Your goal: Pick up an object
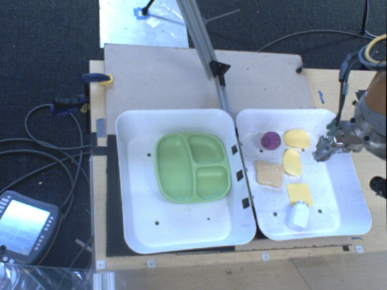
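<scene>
Dark speckled carpet floor (48,35) surrounds the pale wooden bench (157,77). Black cables (45,132) loop past its left edge, near a grey handheld screen pendant (24,222).

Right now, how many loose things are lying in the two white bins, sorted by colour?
Yellow: 3, a rounded piece, an oval piece and a flat square
Purple: 1, a small ball
Tan: 1, a toast-shaped slab
White: 1, a small bottle-like piece
Green: 1, a plastic divided plate
Total: 7

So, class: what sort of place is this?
Probably a robotics lab test bench: a grey robot arm's gripper over two shallow white bins, a handheld control pendant and loose cables beside it.
</scene>
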Controlling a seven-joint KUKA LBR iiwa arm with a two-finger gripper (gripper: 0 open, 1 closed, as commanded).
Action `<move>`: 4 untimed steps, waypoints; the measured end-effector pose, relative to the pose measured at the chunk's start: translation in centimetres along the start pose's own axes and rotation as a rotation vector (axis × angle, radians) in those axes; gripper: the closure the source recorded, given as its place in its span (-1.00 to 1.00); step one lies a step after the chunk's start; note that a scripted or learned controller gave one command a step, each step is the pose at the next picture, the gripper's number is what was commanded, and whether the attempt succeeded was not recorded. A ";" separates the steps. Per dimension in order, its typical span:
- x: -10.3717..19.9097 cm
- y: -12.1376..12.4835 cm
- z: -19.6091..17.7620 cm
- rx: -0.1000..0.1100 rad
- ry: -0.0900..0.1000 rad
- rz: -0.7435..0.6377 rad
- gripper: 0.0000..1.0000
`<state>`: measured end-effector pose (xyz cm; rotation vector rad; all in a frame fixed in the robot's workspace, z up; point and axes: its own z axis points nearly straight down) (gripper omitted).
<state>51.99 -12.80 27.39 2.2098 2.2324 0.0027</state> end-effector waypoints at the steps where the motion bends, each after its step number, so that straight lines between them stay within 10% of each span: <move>1: 4.6 0.3 1.7 0.000 0.001 0.000 1.00; 4: 21.0 0.6 3.6 0.002 0.002 -0.002 1.00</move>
